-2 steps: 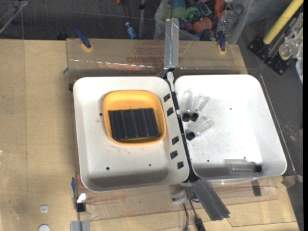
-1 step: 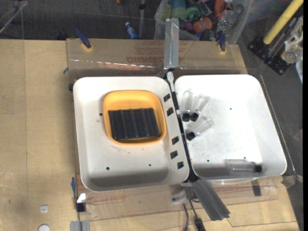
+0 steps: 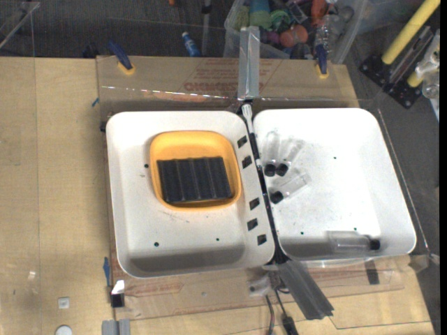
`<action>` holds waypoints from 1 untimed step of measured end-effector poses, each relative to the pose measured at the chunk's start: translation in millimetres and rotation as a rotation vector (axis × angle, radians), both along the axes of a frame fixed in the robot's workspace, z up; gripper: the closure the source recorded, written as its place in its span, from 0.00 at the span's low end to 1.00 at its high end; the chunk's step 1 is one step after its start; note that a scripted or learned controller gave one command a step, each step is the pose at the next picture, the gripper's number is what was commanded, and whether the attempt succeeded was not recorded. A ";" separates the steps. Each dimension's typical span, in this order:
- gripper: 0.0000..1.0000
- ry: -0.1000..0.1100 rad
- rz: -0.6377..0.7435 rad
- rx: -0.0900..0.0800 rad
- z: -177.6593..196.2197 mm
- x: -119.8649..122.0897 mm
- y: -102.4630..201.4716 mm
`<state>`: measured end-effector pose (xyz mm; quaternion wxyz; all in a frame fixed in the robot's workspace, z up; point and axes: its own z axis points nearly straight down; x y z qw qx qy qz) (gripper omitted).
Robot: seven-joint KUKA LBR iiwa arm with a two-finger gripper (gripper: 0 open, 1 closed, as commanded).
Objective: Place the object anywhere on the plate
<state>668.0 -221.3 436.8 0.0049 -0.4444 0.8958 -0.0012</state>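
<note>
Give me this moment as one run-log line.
plate: left bin, carries black ridged block | clear black-capped tubes: right bin, one at front edge | placement: not done

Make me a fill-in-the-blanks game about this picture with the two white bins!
1. The yellow plate sits in the ____ bin as the camera sees it.
2. The ridged block lying on the plate is ____ in colour.
3. The clear tubes in the right bin have ____ caps.
4. One clear tube lies apart from the others, near the ____ edge of the right bin.

Missing words: left; black; black; front
</note>
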 end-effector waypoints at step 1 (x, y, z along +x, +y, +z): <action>1.00 0.000 0.313 -0.002 -0.4 0.0 0.0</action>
